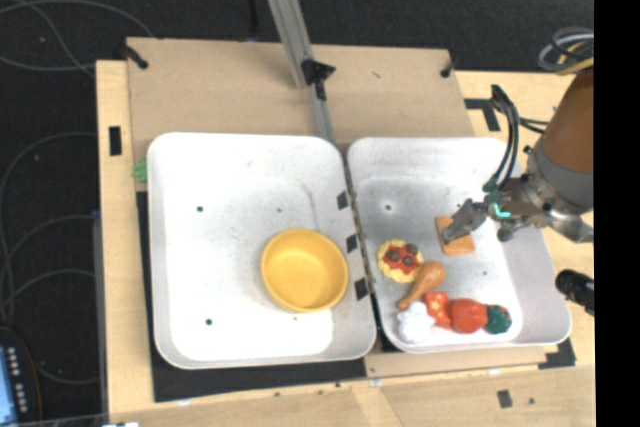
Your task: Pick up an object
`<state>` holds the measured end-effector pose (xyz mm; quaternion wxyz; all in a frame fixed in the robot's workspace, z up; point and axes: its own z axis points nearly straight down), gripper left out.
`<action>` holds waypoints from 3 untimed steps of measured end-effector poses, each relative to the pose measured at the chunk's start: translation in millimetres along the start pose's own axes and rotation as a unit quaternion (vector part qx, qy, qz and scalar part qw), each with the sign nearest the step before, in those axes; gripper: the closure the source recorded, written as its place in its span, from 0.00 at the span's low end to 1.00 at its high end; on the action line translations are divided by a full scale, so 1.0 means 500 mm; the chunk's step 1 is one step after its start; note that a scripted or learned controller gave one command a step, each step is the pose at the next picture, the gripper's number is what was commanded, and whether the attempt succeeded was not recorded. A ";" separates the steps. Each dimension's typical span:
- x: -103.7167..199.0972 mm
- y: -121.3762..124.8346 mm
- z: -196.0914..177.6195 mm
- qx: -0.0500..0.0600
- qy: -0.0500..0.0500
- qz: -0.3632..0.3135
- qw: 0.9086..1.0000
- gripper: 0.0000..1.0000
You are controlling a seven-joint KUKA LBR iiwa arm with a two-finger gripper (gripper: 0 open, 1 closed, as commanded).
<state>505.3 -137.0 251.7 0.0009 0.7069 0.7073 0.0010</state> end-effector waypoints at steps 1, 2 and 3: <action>0.000 -0.004 0.126 0.004 -0.001 0.001 1.000 0.00; 0.016 0.003 0.229 0.003 -0.001 0.002 1.000 0.00; 0.014 0.004 0.302 0.001 -0.001 0.001 1.000 0.00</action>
